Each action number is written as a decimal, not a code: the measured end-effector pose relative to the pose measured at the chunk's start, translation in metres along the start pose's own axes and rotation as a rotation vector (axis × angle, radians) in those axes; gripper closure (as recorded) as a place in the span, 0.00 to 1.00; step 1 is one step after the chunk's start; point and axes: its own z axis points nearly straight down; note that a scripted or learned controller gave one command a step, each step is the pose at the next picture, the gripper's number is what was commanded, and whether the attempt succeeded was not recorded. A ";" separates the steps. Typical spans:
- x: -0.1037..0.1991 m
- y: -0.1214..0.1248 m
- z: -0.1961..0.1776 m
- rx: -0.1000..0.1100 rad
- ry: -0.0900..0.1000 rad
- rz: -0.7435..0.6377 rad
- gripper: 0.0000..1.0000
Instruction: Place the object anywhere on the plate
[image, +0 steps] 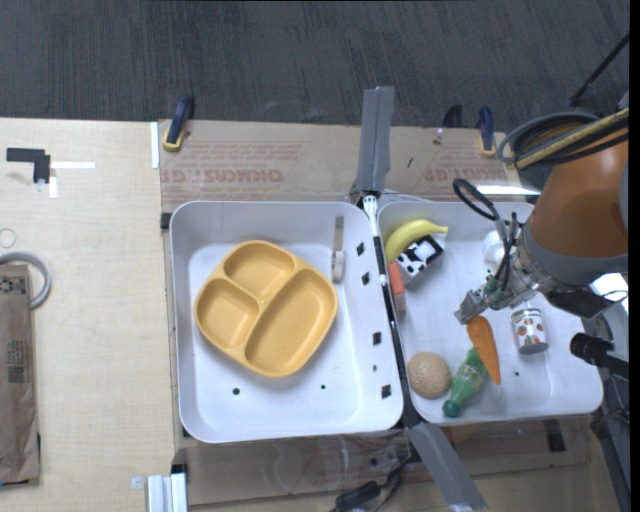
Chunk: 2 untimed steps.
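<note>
The yellow three-compartment plate (265, 307) lies in the left bin (190, 330) with nothing on it. My gripper (480, 302) hangs low in the right bin (575, 400), right over the upper end of an orange carrot (485, 350) that lies on the bin floor. I see nothing lifted off the floor. A small labelled can (529, 330) stands just right of the carrot. A green bottle (464, 384) lies below the carrot, and a tan ball (429, 374) rests left of the bottle.
A banana (410, 235), a black-and-white block (420, 258) and a red stick (397, 285) sit at the right bin's upper left. The divider wall (385, 300) separates the bins. A white object (494, 249) lies beside the wrist.
</note>
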 end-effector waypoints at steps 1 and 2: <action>0.082 0.085 0.000 0.002 0.000 0.015 1.00; 0.116 0.117 -0.003 0.003 -0.001 0.258 1.00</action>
